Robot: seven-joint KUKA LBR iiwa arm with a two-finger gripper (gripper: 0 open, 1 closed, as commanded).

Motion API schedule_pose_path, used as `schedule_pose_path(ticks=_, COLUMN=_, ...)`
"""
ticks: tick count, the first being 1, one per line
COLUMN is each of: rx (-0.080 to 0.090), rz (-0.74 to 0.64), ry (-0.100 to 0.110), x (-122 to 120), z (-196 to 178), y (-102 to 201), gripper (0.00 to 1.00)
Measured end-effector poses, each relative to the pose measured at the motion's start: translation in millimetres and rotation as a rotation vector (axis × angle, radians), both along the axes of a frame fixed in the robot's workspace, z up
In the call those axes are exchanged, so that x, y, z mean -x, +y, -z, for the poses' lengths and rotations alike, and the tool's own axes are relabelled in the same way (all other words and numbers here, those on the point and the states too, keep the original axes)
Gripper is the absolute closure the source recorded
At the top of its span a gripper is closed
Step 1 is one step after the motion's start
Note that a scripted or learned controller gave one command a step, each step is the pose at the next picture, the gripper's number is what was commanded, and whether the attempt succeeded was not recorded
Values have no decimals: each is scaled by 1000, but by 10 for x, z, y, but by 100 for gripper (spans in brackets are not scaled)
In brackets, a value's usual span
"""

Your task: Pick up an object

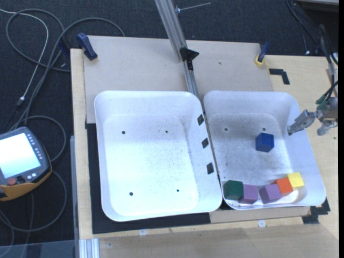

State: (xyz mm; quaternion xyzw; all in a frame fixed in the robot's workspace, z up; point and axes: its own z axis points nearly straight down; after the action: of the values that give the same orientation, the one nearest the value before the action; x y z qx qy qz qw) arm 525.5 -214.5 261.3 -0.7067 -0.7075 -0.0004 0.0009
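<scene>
Camera view has your end effector (314, 120) at the right bin's (244, 98) right rim, can't tell its state. Blue cube (264, 142) sits alone mid-bin, easiest grab; the other blocks (263, 190) crowd the near wall.

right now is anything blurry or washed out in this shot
Camera view: the pendant screen at far left glares white; the blue cube is sharp, with a soft shadow under it; the gripper at the right edge looks slightly soft.
</scene>
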Motion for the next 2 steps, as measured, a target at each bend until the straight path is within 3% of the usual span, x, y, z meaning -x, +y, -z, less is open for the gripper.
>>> schedule_pose_path(ticks=1, rx=-3, rz=-1, ry=8, x=-139, z=1372, y=279, gripper=0)
schedule_pose_path(ticks=2, rx=1, rz=-4, ry=-3, x=-582, z=1632, y=489, gripper=0)
